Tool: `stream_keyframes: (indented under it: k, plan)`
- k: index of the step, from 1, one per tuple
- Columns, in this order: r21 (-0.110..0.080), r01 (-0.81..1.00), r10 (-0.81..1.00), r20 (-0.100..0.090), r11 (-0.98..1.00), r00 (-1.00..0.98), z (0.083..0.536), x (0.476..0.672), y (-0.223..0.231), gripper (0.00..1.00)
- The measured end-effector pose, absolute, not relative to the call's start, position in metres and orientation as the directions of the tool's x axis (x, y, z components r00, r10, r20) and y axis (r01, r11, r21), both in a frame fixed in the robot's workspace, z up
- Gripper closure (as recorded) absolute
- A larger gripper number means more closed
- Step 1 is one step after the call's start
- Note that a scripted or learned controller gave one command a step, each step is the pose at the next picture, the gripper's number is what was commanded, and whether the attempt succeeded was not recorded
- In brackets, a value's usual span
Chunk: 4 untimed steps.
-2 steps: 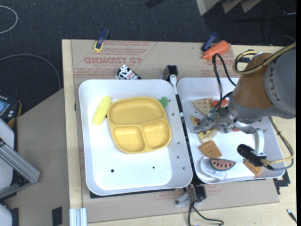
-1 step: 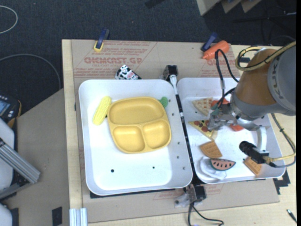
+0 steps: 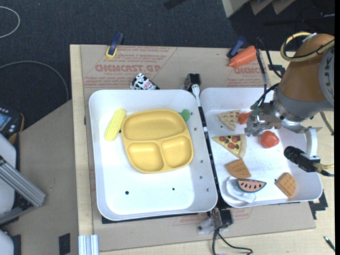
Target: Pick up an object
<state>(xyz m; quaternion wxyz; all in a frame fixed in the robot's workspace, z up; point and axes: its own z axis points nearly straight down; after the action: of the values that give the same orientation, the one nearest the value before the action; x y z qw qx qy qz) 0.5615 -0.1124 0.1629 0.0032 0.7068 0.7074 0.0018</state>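
Camera view: bench [image 3: 159, 62] on dark carpet [image 3: 79, 9]; fingers' [image 3: 255, 122] opening cannot be told.

Gripper [image 3: 256, 122] fingertips too small and cluttered to read, open or shut unclear. Arm [image 3: 308, 84] cut off by the right picture edge. Green item [image 3: 185, 114] mostly hidden behind the yellow divided tray [image 3: 156, 139] near the left bin's [image 3: 101, 158] far right corner. Small red piece [image 3: 244, 117] partly hidden by the gripper. Black-and-white object [image 3: 143, 82] beyond the left bin's far edge too small to identify.
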Motion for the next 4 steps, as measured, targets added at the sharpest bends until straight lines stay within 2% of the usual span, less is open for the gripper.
stream_keyframes:
  k: [1,2,3,4]
  plan:
    - [0.008,1.0,1.0,-0.003,-0.001,0.001,0.22,0.558,-0.122,1.0]
    - [0.004,1.0,1.0,-0.002,0.0,0.0,0.225,0.559,-0.122,1.0]
    - [-0.002,1.0,1.0,0.003,0.006,-0.006,0.216,0.56,-0.065,1.0]
    - [0.0,1.0,1.0,0.003,0.007,-0.007,0.228,0.554,-0.015,1.0]
